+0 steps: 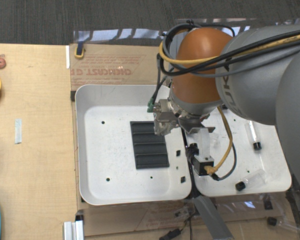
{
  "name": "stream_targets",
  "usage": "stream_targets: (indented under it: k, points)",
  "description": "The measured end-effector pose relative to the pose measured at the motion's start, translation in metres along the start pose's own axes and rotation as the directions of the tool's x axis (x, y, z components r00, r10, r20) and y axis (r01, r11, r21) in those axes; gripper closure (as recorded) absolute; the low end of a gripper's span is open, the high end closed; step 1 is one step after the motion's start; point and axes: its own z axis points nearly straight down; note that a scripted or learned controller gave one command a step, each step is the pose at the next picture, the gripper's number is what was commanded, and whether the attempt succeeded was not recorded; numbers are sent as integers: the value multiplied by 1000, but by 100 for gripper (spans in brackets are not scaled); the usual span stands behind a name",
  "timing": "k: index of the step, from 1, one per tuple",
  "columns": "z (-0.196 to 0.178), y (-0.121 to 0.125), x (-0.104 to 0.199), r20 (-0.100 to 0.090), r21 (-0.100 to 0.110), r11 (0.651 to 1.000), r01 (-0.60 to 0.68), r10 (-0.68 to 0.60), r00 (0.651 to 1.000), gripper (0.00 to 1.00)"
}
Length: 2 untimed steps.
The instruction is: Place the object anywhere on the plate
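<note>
A: The arm (pixel 240 69) hangs over 2 white bins; the left bin (pixel 97 134) has a black ribbed plate (pixel 150 145). The gripper (pixel 165 121) sits at the plate's top right corner. Can't tell the fingers' state or spot the object.

B: My guess: it may come up empty. Cardboard (pixel 110 66) lettering looks mirrored, unreadable.

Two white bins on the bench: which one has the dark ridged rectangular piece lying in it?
The left bin. The dark ridged piece lies flat on its floor, right of centre. The right bin holds small clear, black-capped items instead.
</note>
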Motion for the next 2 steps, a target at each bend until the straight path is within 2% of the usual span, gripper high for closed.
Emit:
stream_targets:
  k: [1,2]
  points:
    - [-13,-36,55,0,-1,973,229,-229,973,100]
    - [-26,-4,84,1,0,974,226,-226,974,100]
